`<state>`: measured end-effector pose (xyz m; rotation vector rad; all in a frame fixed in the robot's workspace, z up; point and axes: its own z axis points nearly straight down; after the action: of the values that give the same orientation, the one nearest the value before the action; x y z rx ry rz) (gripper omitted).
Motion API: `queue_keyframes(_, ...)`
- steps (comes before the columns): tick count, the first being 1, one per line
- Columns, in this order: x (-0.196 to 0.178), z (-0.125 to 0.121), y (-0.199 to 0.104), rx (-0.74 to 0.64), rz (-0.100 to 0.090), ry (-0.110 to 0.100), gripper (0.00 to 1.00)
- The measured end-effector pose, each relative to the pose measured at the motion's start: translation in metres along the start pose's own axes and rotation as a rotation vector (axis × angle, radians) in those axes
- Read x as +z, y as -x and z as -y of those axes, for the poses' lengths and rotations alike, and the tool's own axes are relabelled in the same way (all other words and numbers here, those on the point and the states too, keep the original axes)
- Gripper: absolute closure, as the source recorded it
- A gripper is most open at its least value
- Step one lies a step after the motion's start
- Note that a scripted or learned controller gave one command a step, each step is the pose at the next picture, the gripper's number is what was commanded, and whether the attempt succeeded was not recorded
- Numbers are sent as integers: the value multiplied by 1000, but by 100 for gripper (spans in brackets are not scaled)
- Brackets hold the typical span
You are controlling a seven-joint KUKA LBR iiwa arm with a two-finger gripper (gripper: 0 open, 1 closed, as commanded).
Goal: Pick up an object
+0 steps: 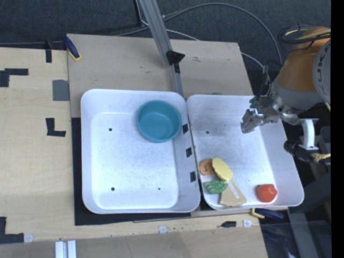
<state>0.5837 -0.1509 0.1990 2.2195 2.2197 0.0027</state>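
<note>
My gripper [248, 123] hangs over the upper right part of the right bin [236, 144], with nothing seen between its fingers. Near the front of that bin lie a yellow piece [222, 169], an orange ring-shaped piece [206, 167], a green piece [215, 186] and a tan wedge [232, 196]. A red round object [266, 192] sits in the bin's front right corner. All of these lie well below the gripper in the view.
The left bin [113, 165] holds a blue bowl [158, 121] at its upper right. A grey pole [161, 31] slants down from the top to the gap between the bins. The arm's orange band [303, 69] is at the right.
</note>
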Motion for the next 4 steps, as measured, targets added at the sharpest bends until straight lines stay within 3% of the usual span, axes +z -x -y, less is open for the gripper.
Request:
queue_keyframes(1, -42, 0, 3, 0, 0, 0, 100)
queue_keyframes(4, -36, -5, -143, -4, -1, -4, 100)
